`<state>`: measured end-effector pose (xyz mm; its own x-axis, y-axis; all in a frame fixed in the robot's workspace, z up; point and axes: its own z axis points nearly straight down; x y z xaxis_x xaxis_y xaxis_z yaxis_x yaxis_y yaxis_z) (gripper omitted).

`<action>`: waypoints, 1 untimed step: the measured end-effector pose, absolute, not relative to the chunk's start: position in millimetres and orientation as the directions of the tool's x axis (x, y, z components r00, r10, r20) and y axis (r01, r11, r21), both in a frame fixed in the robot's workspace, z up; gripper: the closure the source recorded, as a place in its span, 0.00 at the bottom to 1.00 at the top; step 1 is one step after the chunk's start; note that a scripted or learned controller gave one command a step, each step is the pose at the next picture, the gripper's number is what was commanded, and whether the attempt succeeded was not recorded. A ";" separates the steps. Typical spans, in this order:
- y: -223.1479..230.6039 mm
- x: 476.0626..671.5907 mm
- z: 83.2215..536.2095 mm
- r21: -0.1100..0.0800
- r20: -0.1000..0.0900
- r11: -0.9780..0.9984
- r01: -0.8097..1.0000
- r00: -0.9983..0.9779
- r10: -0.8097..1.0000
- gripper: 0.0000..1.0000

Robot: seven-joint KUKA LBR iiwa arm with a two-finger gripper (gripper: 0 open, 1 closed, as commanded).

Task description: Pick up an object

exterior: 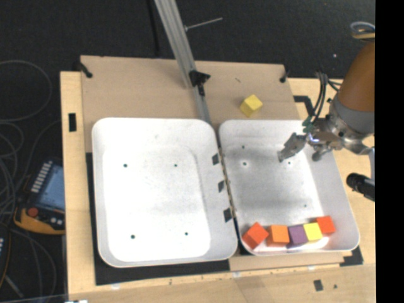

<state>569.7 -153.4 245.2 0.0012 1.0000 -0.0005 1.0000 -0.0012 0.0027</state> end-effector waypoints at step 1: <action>-137.5 638.2 328.9 0.013 -0.003 0.006 1.000 -0.006 1.000 0.00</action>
<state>638.2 -137.5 328.9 -0.0055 1.0000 -0.0034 0.9999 0.0056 0.0130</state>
